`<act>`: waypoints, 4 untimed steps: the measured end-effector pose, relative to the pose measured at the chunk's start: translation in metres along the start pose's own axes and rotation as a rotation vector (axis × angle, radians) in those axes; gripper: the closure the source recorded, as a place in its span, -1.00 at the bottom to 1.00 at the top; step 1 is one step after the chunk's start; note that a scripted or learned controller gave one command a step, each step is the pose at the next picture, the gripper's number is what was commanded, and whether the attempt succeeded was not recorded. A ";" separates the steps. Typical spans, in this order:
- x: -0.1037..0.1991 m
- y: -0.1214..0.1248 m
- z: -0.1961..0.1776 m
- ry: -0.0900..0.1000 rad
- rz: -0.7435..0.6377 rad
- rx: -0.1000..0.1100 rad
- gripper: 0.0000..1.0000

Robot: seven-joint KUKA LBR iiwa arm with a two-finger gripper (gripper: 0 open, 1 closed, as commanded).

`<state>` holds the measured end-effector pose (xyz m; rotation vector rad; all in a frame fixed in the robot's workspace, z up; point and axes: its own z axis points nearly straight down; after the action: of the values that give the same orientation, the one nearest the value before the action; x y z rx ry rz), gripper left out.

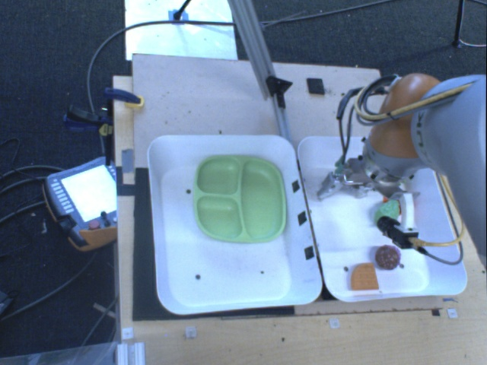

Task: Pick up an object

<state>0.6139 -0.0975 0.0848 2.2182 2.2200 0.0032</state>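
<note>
The counter carries two white bins side by side. In the left bin lies a green divided plate. I hang over the right bin; whether my jaws are open or closed, I cannot tell. Near the bin's front edge a dark brown ball sits just beside an orange block.

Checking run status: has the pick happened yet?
Nothing looks picked. The gripper is low in the right bin. The orange piece and the dark round item lie on the bin floor near its front, apart from it. Grasp and lift remain.
</note>
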 end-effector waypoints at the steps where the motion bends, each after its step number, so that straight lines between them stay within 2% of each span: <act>1: 0.000 0.002 -0.013 -0.001 0.000 -0.005 1.00; 2: 0.003 -0.003 -0.074 0.001 -0.003 -0.001 1.00; 4: 0.010 0.006 -0.187 0.000 -0.006 -0.002 1.00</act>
<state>0.6191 -0.0872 0.2715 2.2108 2.2252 0.0061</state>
